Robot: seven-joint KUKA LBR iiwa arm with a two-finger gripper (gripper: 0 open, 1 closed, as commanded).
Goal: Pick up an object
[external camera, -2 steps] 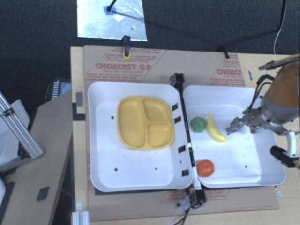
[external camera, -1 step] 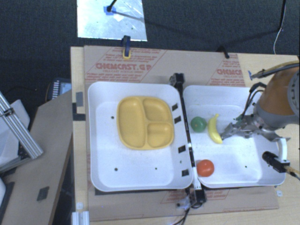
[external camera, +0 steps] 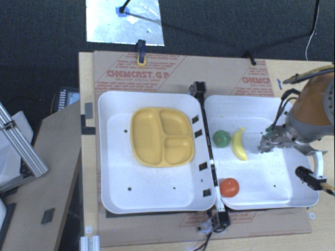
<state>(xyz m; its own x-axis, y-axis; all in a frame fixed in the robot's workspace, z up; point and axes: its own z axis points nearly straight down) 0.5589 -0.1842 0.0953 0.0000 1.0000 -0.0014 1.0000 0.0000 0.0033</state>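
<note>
Right now I'm on the approach: my gripper hangs low in the right bin, near the banana (finger spread I cannot tell). Next I must shift over the banana and close.

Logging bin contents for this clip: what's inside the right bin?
The right bin holds a green ball, a banana and an orange-red ball. The gripper hangs over its right part, and whatever lies beneath the arm is covered.
</note>
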